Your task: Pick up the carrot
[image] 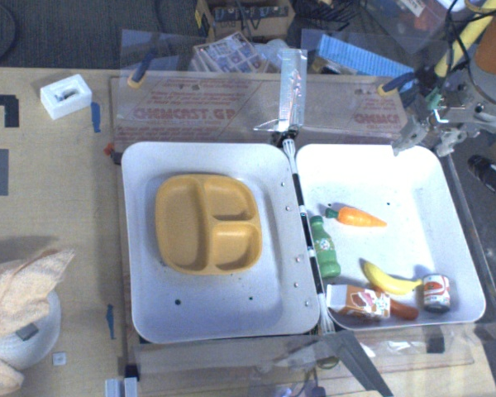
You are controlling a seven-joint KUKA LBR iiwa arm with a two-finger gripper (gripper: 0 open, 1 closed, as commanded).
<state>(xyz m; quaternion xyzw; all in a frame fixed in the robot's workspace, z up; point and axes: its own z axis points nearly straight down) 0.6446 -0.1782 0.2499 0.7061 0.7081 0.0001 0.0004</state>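
1. The end effector (415, 131) sits over the far right corner of the right bin (413, 168); its outline is blurred and cluttered, so I cannot tell its state, and nothing shows in its grasp.
2. One carrot (357, 217) lies near the middle of the right bin, well apart from the end effector.
3. One green bottle (323, 247) lies along that bin's left wall.
4. One banana (388, 279), one small can (436, 293) and one juice carton (365, 302) crowd the near edge; the carton's label is unreadable.
5. One yellow divided plate (207, 223) lies in the left bin (149, 304).
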